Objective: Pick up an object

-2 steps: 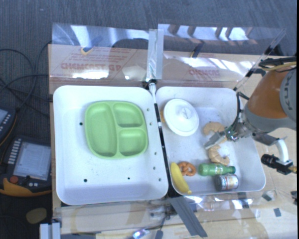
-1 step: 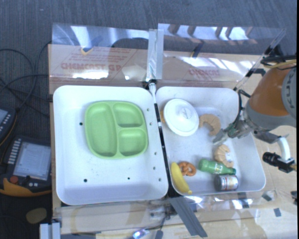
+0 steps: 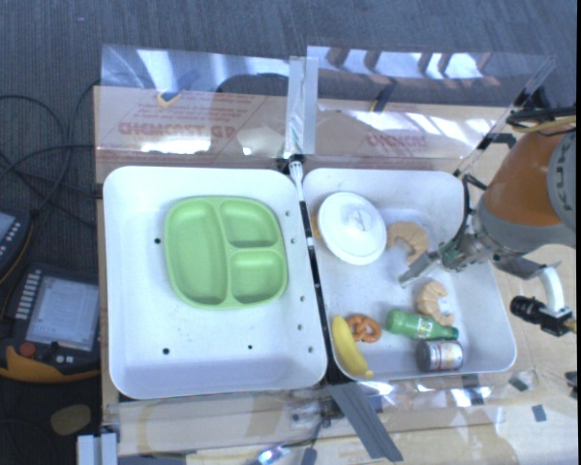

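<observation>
Banana (image 3: 350, 346), can (image 3: 439, 356), white bins (image 3: 116, 289) on bench; grey carpet (image 3: 271, 8)

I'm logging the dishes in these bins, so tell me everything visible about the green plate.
The green plate is a light green, matte, plastic-looking tray with rounded corners and three compartments: one tall section on the view's left, two smaller ones stacked on its right. It lies flat, slightly rotated, near the middle of the left bin. Its compartments hold nothing, and nothing touches it except the bin floor.
</observation>
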`<state>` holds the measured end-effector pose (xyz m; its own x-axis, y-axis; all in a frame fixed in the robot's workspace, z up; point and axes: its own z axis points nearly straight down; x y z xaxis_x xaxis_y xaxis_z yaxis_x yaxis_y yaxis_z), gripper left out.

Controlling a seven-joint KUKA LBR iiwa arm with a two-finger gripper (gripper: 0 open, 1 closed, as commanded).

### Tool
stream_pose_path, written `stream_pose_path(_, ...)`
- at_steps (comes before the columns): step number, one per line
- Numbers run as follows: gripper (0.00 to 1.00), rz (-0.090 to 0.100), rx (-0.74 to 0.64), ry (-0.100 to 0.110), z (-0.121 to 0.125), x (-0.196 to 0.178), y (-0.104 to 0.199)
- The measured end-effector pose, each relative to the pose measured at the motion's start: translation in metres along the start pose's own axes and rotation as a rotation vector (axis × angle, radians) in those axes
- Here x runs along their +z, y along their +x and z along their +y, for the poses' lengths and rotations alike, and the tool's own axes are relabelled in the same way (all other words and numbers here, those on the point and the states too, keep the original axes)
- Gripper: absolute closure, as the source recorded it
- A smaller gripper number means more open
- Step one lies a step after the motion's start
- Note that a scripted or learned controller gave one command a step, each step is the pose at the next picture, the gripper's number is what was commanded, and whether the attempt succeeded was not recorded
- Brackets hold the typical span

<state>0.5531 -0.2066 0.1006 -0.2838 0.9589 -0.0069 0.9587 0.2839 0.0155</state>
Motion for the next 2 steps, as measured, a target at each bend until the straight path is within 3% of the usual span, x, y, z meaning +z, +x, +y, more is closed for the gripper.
stream_pose_path(1,0.0,-0.004,-0.037,0.002,-0.057,0.009,0.036)
stream_pose_path(2,0.0,0.002,0.052,0.009,-0.037,0.01,0.033)
